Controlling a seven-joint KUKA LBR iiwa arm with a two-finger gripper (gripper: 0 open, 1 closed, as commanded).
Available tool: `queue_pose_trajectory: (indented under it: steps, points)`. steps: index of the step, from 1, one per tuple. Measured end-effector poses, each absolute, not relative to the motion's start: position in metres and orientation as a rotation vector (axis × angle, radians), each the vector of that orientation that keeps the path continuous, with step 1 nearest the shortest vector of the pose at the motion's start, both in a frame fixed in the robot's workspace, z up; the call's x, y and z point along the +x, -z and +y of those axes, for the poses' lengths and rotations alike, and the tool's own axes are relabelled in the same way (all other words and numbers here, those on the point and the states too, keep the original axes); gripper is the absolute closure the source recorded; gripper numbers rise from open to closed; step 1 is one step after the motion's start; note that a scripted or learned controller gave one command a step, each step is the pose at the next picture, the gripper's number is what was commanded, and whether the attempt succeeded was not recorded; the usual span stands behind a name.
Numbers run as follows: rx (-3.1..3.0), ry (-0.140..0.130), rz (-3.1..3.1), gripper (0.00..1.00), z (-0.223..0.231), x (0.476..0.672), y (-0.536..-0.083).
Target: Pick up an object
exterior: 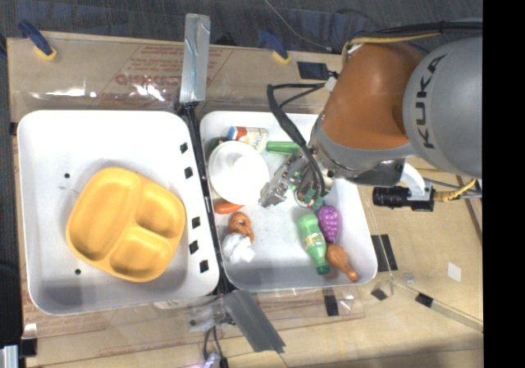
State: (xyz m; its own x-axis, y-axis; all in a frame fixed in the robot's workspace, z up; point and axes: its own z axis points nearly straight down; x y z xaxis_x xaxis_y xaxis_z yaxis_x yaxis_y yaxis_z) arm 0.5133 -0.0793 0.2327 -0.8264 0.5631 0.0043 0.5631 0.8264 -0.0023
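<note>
1. In the camera view, two shallow white bins sit side by side on the bench. The left white bin holds one thing, a yellow plastic plate with three dips, lying in its middle.
2. The right white bin is full of small toys. A round white plastic bowl sits near its left wall. A small white and red carton lies by the back wall, with a green stick-shaped toy next to it.
3. A small orange toy and a little white lump lie near the front left corner. A thin orange piece lies just under the bowl.
4. A green plastic toy bottle, a bunch of purple toy grapes and a brown toy chicken leg lie close together near the front right corner.
5. The grey two-finger gripper hangs over the middle of the right bin, between the bowl and the bottle. I cannot tell how it is set, and I see no toy in it.
6. I think the green bottle is the easy pick. It looks light, hard and a bit slippery. Grab it across its thin middle. The grapes touch it, so they may get bumped.
</note>
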Motion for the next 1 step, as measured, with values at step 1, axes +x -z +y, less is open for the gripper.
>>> queue_pose_trajectory:
  steps: [1]
  points:
    - [-0.803,0.000,-3.038,1.00,-0.1629,0.5354,-0.0914]
